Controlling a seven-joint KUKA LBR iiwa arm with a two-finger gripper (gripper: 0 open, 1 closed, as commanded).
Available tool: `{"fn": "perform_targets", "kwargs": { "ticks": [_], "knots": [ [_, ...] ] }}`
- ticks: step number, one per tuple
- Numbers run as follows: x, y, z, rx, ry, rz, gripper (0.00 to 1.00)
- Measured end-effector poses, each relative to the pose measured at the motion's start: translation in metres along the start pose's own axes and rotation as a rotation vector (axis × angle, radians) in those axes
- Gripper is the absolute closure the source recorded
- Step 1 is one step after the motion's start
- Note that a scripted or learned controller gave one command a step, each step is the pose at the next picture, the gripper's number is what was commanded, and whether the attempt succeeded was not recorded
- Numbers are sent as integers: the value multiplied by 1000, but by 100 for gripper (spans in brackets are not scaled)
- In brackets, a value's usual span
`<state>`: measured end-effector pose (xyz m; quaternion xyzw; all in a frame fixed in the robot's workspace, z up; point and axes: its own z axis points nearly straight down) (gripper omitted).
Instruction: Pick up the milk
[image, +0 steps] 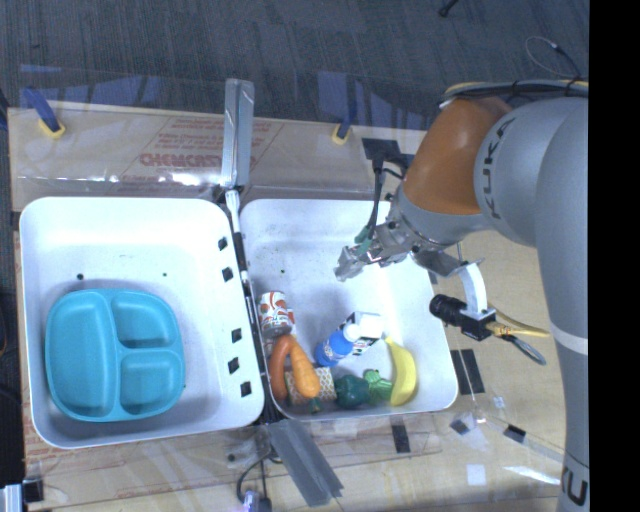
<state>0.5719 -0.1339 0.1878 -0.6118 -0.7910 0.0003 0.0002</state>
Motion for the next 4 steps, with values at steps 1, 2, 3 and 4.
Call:
{"fn": "perform_targets", "kwargs": {
  "ticks": [1, 2, 3, 4],
  "knots": [
    [93, -74, -29, 2, 1, -88, 100],
    [204, -46, -51, 1, 0, -167, 100],
    [204, -45, -61, 2, 0, -171, 100],
    [204, -45, -71, 3, 0, -176, 100]
  ]
}}
